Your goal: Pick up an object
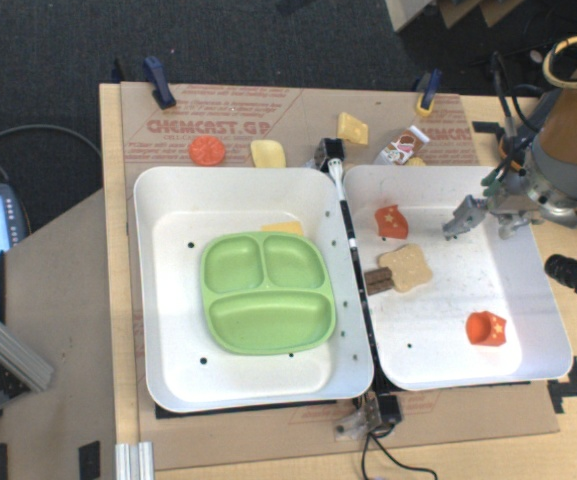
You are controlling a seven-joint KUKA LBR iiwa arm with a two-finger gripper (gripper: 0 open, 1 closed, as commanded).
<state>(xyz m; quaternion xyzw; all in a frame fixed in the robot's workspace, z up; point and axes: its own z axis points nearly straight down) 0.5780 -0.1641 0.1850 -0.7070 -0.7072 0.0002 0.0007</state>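
Observation:
The right bin [528, 268] holds a red piece [391, 221] near its back left. A tan slice of bread [408, 266] lies beside a small brown bar [377, 281], and an orange piece [486, 328] sits toward the front. My gripper [487, 222] hangs over the back right part of this bin. It is open, with nothing between its grey fingers [461, 219]. It is to the right of the red piece and apart from every object.
The left bin [158, 268] holds a green divided plate [266, 293] with a yellow piece [283, 229] behind it. On the board behind the bins lie an orange disc [207, 150], two yellow items [267, 154] [352, 128] and a small packet [403, 146]. Blue clamps [158, 80] stand at the back.

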